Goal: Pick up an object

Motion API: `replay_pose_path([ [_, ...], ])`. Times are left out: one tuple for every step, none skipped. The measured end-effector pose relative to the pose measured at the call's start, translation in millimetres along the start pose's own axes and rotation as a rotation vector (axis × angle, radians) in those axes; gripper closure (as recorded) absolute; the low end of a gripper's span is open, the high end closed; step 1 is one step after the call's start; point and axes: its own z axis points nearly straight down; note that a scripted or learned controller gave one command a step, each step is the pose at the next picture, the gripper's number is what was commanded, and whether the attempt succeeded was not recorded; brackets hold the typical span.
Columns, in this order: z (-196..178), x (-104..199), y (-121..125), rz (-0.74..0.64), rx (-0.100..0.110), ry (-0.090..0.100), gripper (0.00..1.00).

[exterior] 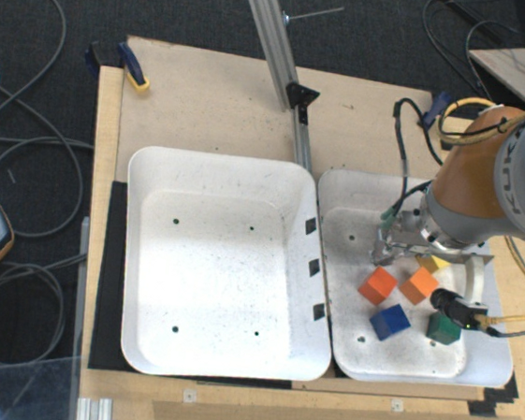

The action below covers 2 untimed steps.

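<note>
Arm (493,174) bends down over right bin (356,215); whether fingers (388,252) are open is unclear.

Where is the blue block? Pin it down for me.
In the camera view, the blue block lies in the right bin, toward its front edge, just below the red-orange block and left of the green block.

Both bins are white with fine dark speckling, the left bin (218,265) and the right bin (341,345) alike. In the right one there's a red-orange block (378,285), a lighter orange block (418,286), a blue block (389,321), a dark green block (444,330) and a bit of yellow block (429,264). The table (210,95) is pale tan, and the arm (493,174) is grey with an orange band.
</note>
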Motion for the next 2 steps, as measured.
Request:
replay_pose_path([
  [-53.7, 10.1, -2.4, -0.002, -0.004, -0.002, 1.00],
  [-114.6, 10.8, -8.5, -0.002, -0.007, -0.002, 1.00],
])
